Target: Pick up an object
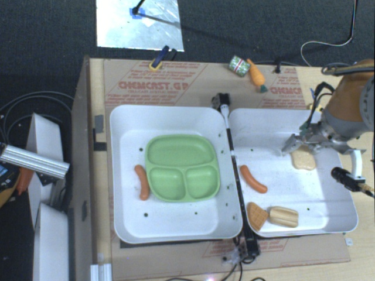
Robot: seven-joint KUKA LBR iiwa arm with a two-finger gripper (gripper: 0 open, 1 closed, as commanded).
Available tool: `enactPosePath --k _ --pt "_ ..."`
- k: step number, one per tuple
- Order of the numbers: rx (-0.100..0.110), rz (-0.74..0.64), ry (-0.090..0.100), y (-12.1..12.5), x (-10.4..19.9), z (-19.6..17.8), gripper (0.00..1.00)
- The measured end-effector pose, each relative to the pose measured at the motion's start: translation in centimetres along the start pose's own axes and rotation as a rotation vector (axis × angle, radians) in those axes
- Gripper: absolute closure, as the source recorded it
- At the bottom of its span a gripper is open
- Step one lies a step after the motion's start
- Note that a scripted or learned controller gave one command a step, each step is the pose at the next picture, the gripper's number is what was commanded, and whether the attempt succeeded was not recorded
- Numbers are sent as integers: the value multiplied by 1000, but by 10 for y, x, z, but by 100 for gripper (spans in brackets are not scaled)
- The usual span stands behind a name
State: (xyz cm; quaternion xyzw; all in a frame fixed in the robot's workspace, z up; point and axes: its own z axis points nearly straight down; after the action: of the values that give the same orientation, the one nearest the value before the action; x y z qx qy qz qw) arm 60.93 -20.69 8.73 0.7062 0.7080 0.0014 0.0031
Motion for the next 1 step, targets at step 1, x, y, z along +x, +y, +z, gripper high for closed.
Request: enactPosePath --k 1 --pt "0 -2 0 60 0 -91 0"
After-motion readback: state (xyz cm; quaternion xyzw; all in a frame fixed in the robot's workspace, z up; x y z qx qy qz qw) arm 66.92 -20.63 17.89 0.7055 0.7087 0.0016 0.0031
